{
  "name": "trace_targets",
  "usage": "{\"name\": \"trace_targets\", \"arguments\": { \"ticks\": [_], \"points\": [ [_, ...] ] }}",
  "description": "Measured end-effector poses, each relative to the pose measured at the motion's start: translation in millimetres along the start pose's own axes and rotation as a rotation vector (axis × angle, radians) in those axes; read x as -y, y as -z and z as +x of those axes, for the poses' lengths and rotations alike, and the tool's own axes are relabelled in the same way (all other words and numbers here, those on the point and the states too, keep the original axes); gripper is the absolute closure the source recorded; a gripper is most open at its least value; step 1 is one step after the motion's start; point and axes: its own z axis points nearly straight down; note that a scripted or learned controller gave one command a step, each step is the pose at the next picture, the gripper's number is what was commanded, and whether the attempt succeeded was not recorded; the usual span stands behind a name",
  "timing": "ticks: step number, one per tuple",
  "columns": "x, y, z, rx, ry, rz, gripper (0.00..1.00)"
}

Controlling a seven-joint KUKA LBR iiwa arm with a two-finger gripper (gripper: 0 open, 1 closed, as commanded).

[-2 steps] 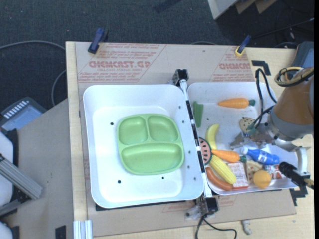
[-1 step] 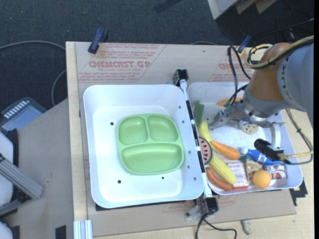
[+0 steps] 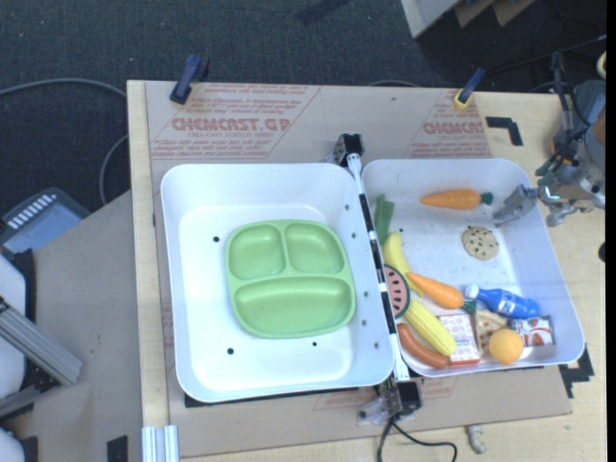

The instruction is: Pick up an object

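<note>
the counter (image 3: 289, 114) carries two white bins. the left bin (image 3: 192, 258) holds a green divided plate (image 3: 289, 279). the right bin (image 3: 549, 248) holds a carrot (image 3: 450, 199), cookie (image 3: 479, 243) and blue bottle (image 3: 508, 303). the end effector (image 3: 525, 203) hangs at its far right rim; grip state: cannot tell.

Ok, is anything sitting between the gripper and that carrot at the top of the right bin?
Nothing visible. The gripper is at the right bin's upper right, and the carrot lies just to its left on bare bin floor. The cookie sits below that line, apart from both.
</note>
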Motion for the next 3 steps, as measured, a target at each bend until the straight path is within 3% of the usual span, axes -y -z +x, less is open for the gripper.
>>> {"name": "trace_targets", "arguments": {
  "ticks": [1, 2, 3],
  "points": [
    [102, -58, 54, -0.003, 0.000, 0.003, 0.00],
    [20, -101, 9, -0.006, 0.004, 0.002, 0.00],
    [68, -11, 0, 0.000, 0.000, -0.001, 0.00]
  ]
}}
